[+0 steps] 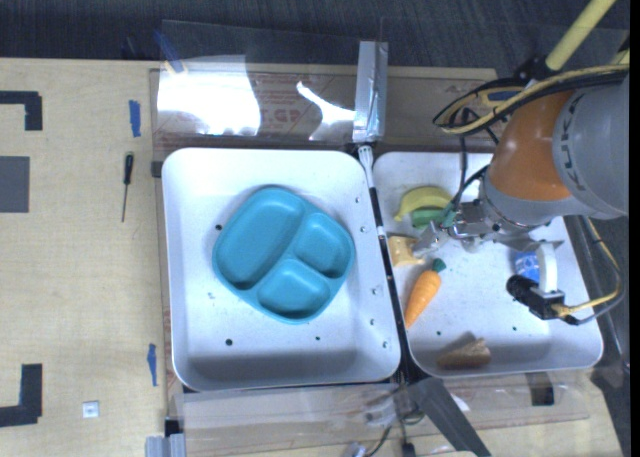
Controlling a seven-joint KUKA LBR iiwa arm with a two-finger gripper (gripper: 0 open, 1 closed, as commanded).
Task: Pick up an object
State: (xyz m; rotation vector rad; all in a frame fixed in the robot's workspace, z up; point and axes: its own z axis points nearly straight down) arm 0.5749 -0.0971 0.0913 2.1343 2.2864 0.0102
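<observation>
Carrot (423, 293), the likeliest pick, lay just below the gripper (436, 235) and slightly to its left on the floor of the right bin (580, 345), apart from the fingers and not gripped. Whether the jaws stood wide or narrow could not be told, since the wrist and cabling hid them. Nothing was seen between them, so by my judgement the pick had not been made: reaching, closing and lifting all remained. Just above the jaws sat a yellow and green toy (421, 204), and just to their left a small pale yellow piece (401, 249) lay against the bin wall; both crowded the approach. Farther out, to the right, lay a blue and white item (530, 267), and well below, a brown piece (464, 352). Well to the left, the left bin (190, 345) held a blue divided plate (284, 252).
</observation>
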